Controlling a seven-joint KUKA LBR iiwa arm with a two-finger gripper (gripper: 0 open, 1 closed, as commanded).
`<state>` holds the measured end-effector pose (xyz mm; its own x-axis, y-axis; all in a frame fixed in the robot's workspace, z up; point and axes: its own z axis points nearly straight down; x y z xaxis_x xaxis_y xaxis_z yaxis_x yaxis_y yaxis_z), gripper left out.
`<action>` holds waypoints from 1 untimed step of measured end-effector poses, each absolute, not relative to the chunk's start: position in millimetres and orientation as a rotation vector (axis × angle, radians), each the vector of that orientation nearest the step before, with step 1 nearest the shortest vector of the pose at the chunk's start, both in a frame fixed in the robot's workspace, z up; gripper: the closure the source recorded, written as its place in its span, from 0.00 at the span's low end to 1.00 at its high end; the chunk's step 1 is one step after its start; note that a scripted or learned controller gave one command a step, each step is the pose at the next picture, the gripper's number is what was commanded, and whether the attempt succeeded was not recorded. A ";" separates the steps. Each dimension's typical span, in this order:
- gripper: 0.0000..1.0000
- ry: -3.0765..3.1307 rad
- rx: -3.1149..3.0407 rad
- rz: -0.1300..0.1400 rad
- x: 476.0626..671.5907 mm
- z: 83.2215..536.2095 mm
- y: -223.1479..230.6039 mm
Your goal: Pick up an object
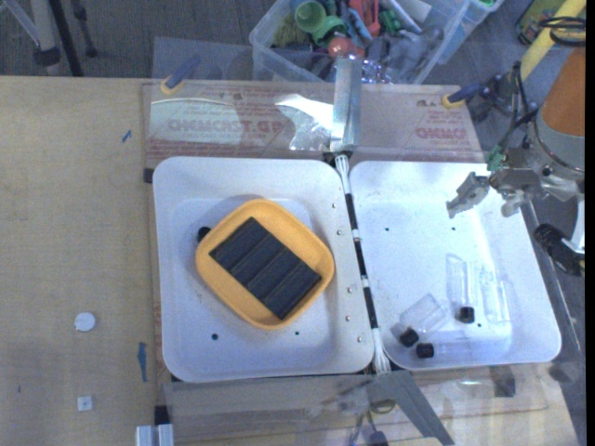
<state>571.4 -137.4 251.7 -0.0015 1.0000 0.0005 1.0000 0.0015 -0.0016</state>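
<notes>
the two-finger gripper hangs over the upper right part of the right-hand shallow white bin, below the arm's grey wrist and orange band; its two pale fingers stand apart with a clear gap between them and nothing in that gap, and they seem to be above the bin floor rather than touching it, though the height is hard to judge from this slant. i take this to be the approach step of the pick: the tool is open, empty and not yet over anything it could take. the nearest candidates lie towards the near side of the same bin, a clear plastic tube with a black cap and beside it, nearer the middle divider, a second clear plastic piece with black ends, both lying flat, well apart from the fingers. the next move calls for travelling towards the near edge, lining the open fingers across one of these narrow pieces, then lowering until they straddle it before closing; clear plastic lying flat on a white floor gives little to grip, so a miss is likely if the descent stops short. in the left-hand white bin sits a rounded square yellow tray holding a dark ribbed slab, too broad for this span.
</notes>
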 end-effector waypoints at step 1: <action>0.00 -2.339 -2.099 -0.001 528.6 133.4 -137.4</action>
<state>528.6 -137.4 133.4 -0.1079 0.9942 -0.0002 0.9942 0.1079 0.0012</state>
